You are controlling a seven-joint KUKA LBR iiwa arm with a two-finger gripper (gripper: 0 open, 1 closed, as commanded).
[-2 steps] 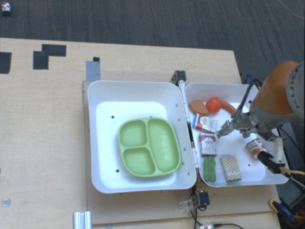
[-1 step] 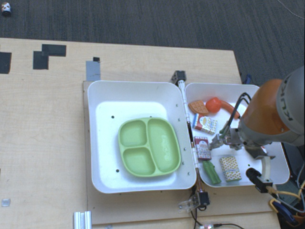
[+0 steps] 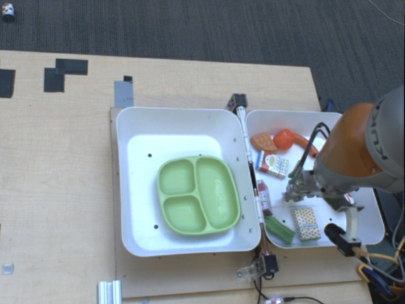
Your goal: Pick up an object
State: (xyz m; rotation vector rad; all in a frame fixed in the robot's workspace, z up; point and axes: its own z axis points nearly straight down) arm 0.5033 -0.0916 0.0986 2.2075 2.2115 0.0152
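The likeliest thing to be picked here is the small box [image 3: 307, 223] lying flat in the right bin [image 3: 373, 230], near its front wall. It is a squat rectangle with a pale yellowish face covered in a fine checked or dotted print, turned slightly off square to the bin. It sits just below the gripper [image 3: 297, 192], close to it but apart from it as far as I can see.

The gripper hangs low over the middle of the right bin, a dark metal cluster under the grey arm [image 3: 389, 141] with its orange band [image 3: 351, 147]. From this angle I cannot tell how far apart it stands, and nothing is visibly caught in it.

Around the box, a green cylinder-like piece [image 3: 280, 229] lies at a slant to its left, by the bin's front-left corner. Further back are a small white and red carton [image 3: 274, 165], a brownish flat piece [image 3: 264, 142] and an orange-red rounded object [image 3: 284, 138]. A narrow pinkish item [image 3: 262, 198] lies along the bin's left wall.

The left bin [image 3: 139, 170] holds a light green plate [image 3: 199, 195] with 3 compartments, tilted a little to the bin's sides. Both bins rest on the pale wooden bench [image 3: 57, 182].
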